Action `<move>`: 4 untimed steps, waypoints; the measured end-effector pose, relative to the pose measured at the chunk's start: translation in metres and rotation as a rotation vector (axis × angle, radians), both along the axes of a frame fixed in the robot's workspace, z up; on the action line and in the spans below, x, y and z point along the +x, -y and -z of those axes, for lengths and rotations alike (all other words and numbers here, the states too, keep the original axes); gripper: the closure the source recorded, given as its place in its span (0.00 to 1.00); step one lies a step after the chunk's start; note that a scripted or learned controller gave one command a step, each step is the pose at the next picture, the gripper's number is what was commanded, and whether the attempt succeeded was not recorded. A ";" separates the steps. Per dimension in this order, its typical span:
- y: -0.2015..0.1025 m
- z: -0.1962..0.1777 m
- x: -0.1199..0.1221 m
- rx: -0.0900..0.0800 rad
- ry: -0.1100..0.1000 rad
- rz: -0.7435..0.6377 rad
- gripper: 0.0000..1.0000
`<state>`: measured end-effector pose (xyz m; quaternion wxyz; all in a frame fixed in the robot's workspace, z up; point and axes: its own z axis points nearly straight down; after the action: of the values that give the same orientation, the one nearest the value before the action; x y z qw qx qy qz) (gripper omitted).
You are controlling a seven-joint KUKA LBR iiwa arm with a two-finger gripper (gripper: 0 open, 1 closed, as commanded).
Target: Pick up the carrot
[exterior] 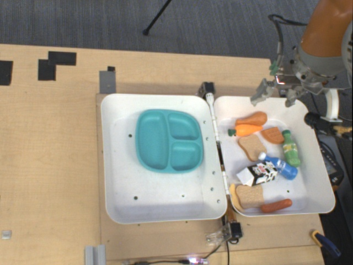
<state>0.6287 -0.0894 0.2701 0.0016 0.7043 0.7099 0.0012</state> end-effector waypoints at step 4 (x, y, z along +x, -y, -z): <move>0.012 0.171 -0.001 -0.003 0.009 -0.239 0.00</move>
<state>0.6274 -0.1011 0.0987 0.0056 0.6146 0.7888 0.0033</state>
